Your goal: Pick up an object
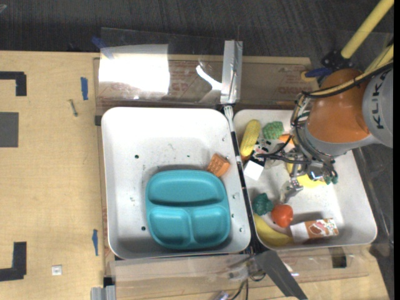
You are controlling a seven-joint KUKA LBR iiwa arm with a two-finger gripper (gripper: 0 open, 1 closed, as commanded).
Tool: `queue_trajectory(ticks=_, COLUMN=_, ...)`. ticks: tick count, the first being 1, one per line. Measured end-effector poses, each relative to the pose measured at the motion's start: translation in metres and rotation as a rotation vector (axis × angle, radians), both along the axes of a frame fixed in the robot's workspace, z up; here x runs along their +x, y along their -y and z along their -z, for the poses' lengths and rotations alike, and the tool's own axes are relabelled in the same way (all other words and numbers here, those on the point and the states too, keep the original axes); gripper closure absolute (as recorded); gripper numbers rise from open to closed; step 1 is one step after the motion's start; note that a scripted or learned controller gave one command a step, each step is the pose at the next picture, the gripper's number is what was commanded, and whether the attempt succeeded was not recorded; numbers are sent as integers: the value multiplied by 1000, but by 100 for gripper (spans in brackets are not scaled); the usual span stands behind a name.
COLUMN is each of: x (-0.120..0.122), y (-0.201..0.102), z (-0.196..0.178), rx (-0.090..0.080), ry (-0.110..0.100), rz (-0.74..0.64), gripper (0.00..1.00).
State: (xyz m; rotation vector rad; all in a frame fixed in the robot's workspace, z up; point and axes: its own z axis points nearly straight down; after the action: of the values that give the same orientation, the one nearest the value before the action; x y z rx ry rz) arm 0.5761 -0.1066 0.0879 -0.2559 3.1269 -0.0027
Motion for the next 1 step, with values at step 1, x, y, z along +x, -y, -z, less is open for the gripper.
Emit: queue_trajectory(ticks=1, x=-34, y=17, z=0, rx=1, ry=2, rz=15, gripper=0)
